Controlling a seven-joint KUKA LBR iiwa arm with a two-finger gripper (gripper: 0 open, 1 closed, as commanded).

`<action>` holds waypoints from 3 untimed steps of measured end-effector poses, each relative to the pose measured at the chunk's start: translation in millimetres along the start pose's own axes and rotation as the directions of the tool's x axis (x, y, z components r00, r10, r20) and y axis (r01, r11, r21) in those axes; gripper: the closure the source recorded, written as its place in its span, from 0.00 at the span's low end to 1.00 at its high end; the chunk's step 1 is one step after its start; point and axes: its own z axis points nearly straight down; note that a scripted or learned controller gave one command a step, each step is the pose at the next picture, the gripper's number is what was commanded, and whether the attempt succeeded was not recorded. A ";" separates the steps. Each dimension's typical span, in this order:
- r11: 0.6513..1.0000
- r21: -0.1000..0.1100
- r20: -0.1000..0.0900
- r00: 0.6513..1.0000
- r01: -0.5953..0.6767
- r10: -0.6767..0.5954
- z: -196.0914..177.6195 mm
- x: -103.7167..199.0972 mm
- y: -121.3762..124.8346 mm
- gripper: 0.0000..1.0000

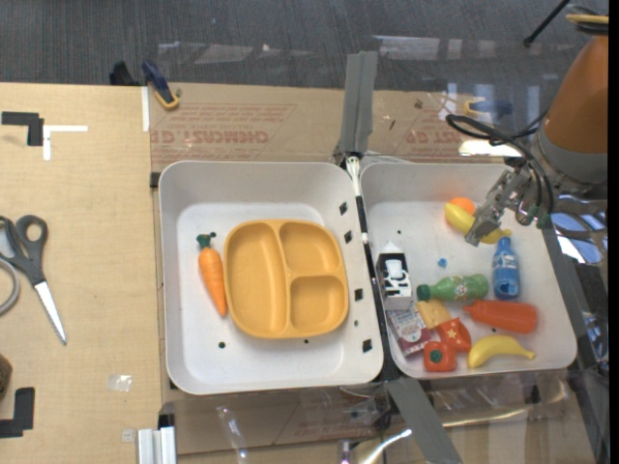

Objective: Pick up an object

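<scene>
The gripper (486, 222) is poised in the right bin (406, 184) beside a yellow-orange toy fruit (460, 211); its jaw state cannot be told.

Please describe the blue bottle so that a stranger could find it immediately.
Look in the right bin, near its right wall, below the gripper. The blue bottle lies there, white cap pointing away, beside the green bottle. It is the only blue bottle there.

An orange carrot (212, 276) with a green top lies beside a yellow-orange divided plate (286, 278) in a white bin (253, 375).
</scene>
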 end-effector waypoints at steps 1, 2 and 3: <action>0.975 0.000 0.001 0.975 -0.223 0.223 -75.5 -37.5 77.8 1.00; 0.975 0.000 0.001 0.975 -0.223 0.223 -75.3 -37.4 77.8 0.00; 0.974 0.001 0.000 0.974 -0.226 0.226 10.5 -46.0 62.0 0.00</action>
